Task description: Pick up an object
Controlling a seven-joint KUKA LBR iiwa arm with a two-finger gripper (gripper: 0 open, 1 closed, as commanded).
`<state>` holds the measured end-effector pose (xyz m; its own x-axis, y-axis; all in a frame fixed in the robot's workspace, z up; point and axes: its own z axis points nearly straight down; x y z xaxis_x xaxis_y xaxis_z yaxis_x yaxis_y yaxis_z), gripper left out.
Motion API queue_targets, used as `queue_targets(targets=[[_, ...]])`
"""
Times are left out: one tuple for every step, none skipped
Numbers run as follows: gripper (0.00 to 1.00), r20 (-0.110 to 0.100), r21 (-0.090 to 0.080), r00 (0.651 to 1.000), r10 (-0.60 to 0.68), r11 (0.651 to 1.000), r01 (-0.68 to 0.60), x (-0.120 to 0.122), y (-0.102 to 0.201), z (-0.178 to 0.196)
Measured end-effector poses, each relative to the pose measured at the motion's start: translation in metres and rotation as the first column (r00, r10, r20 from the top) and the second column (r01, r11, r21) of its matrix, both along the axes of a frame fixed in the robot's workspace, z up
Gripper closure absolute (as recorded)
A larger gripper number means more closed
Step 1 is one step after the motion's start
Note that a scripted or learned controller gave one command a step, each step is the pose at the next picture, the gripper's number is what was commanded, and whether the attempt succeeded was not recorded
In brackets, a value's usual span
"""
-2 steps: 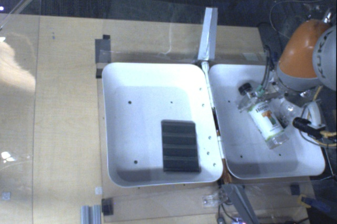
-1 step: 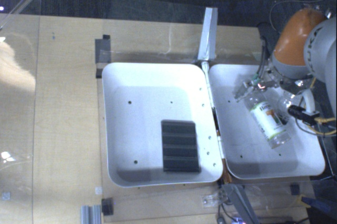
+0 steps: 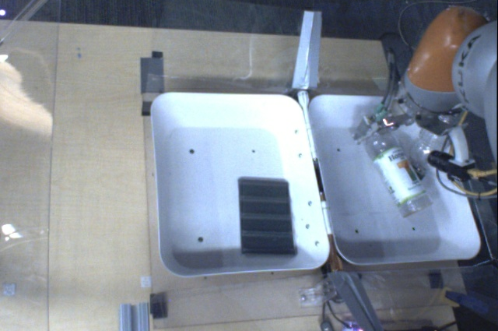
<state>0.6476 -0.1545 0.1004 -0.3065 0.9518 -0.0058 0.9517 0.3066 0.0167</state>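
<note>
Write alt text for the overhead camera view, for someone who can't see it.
A grey robot arm with an orange band reaches from the right into the right bin, its gripper at the upper end of a clear plastic bottle lying on its side. The left bin holds a black ribbed block.

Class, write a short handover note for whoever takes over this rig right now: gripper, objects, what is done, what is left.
Gripper: low over the right white bin, at the top end of the clear plastic bottle with a white label; grip state unclear.
Bottle: lying on the bin floor.
Black ribbed rectangular block: flat in the left white bin, untouched.
Done: approach to the bottle.
Left: confirm a grip, then lift.
</note>
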Motion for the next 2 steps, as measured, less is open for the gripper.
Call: queue_targets(targets=[[1.00,-0.011,0.001,0.999,0.047,0.999,-0.047,0.015,0.066,0.077],[1.00,-0.014,0.001,0.986,0.168,0.986,-0.168,0.009,0.085,0.084]])
